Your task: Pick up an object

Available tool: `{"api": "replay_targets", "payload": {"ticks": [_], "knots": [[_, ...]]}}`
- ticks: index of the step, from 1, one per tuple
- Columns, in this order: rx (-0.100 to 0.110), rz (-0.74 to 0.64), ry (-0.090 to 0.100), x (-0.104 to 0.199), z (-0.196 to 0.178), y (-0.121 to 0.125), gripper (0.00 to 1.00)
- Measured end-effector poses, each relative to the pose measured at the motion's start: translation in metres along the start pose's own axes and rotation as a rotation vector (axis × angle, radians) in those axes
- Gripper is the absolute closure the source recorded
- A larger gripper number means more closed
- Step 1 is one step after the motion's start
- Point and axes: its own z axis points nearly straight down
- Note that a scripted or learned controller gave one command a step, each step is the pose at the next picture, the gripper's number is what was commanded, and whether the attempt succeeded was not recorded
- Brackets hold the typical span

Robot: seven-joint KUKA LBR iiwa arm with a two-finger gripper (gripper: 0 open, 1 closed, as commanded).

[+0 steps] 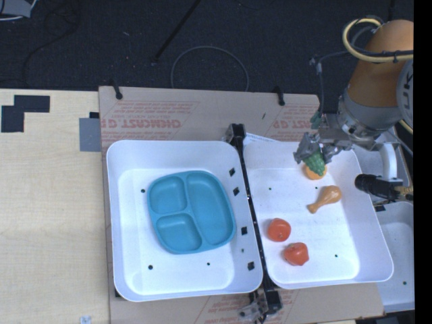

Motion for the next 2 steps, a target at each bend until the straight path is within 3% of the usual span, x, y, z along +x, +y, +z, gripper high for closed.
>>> {"api": "replay_targets", "payload": {"ticks": [2], "knots": [[0.006, -0.005, 0.003, 0.114, 0.016, -0.004, 1.0]]}}
